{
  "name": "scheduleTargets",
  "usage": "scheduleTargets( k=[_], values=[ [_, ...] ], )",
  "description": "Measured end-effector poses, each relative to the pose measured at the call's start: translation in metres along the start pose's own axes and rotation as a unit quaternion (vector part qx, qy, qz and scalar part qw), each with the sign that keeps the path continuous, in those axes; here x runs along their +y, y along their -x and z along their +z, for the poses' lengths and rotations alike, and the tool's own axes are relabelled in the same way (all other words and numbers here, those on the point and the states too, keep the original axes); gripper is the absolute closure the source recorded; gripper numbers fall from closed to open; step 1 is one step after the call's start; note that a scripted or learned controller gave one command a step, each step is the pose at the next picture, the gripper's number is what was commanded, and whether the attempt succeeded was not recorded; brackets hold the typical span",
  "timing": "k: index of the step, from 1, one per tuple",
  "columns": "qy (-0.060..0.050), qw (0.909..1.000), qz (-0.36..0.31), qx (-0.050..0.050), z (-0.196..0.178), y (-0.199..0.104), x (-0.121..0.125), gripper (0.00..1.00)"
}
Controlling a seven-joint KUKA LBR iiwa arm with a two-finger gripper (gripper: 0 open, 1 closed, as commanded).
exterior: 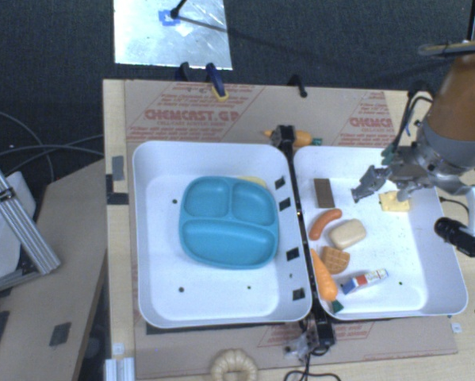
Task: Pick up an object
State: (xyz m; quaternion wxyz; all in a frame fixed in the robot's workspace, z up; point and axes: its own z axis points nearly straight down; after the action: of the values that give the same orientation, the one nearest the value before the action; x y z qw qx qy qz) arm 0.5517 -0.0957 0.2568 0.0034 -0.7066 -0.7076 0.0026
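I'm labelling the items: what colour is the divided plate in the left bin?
Light blue. The divided plate shows plainly in the camera view.

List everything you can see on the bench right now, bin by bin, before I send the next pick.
Blue sectioned plastic plate: one, blue, middle of the left white bin.
Pale yellow piece: one, behind the plate, mostly hidden.
Brown rectangular block: one, brown, back left of the right white bin.
Toy sausage: one, orange-red, below the block.
Beige bread-roll toy: one, beige, beside the sausage.
Toy waffle: one, orange-brown, under the roll.
Toy carrot: one, orange, along the right bin's left wall.
Small tube: one, white with red and blue, front of right bin.
Yellow cheese piece: one, pale yellow, below the gripper.
Gripper: one, grey, over the right bin, fingers spread, nothing between them.
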Motion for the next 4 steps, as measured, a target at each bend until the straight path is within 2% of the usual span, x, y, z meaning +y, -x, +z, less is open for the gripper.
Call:
scheduleTargets(
  k=[1,4],
  values=[
    [0.005,1.0,-0.001,-0.001,-0.005,0.0,0.002,0.0],
    [0.002,1.0,0.0,0.0,0.164,0.008,0.012,0.0]
  ],
)
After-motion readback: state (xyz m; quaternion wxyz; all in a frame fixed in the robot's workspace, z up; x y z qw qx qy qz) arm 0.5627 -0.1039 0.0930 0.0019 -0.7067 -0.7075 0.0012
